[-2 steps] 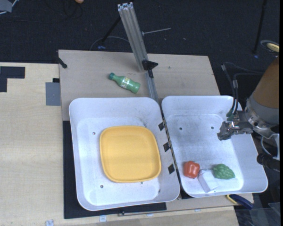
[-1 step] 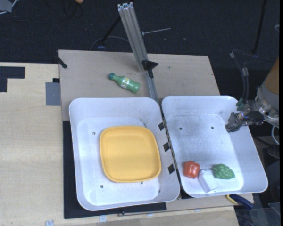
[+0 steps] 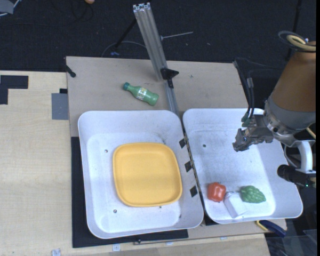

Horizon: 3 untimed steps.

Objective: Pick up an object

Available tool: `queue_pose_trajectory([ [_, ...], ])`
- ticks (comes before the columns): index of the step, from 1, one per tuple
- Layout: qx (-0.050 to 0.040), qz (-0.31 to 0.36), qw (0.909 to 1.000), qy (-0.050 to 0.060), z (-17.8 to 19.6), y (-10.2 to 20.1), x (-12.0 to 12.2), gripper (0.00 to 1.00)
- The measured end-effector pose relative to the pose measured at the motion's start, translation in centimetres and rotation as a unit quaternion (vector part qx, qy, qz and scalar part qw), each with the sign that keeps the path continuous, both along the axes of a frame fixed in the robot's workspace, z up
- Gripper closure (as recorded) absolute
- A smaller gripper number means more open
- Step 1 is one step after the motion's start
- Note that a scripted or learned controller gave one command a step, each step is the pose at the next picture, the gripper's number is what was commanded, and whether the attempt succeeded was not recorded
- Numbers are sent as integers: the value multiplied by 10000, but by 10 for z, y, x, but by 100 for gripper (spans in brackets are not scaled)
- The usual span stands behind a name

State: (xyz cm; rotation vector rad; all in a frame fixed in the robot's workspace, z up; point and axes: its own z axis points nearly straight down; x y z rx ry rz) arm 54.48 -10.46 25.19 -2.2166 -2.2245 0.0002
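Three candidates below my gripper (image 3: 244,143): red pepper (image 3: 216,191), white block (image 3: 234,205), green piece (image 3: 252,194). Approach step; grip state unreadable. Next: descend onto one.

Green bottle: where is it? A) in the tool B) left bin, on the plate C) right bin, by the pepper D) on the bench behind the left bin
D: the bottle lies on its side on the bench, beyond the left bin's far rim.

Right bin (image 3: 224,127) floor lies bare except 3 items crowding its near wall
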Motion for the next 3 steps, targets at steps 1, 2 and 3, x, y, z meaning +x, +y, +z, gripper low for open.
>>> queue_pose_trajectory([
  [1, 0, -3, 10000, 2, -11, 47, -4, 100],
  [2, -1, -2, 10000, -5, -5, 93, -3, 100],
  [3, -4, -2, 10000, -3, 1, 147, -1, 100],
])
